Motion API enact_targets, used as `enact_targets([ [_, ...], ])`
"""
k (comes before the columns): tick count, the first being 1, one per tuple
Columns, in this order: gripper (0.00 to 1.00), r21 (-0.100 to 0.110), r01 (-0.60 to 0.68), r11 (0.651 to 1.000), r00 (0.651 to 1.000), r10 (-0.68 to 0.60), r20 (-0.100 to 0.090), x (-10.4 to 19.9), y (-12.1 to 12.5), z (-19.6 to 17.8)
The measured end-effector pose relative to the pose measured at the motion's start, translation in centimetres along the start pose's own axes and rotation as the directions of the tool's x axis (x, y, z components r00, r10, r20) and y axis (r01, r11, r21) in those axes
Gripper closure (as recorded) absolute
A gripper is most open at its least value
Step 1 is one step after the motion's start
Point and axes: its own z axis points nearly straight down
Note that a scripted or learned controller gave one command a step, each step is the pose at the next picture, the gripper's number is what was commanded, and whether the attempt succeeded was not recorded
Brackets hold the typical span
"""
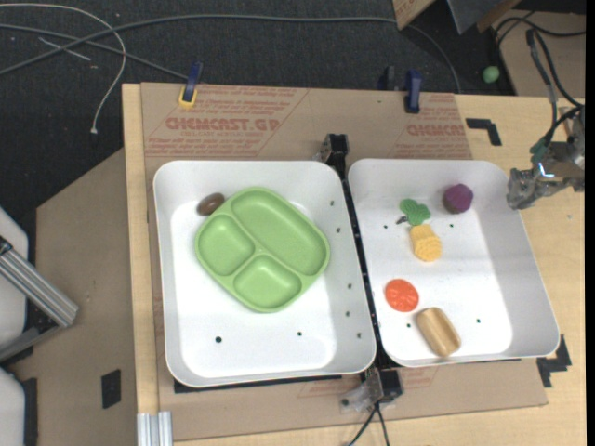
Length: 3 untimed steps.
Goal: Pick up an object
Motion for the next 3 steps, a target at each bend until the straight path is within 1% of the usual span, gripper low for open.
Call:
enact_targets([
  [1,0.0,0.006,0.001,1.0,1.0,0.0,-0.002,0.1,0.6,6.1],
  [2,0.0,0.007,0.0,1.0,1.0,0.0,-0.003,0.3,0.6,12.5],
  [3,0.0,0.005,0.0,1.0,1.0,0.0,-0.002,0.4,0.6,15.2],
])
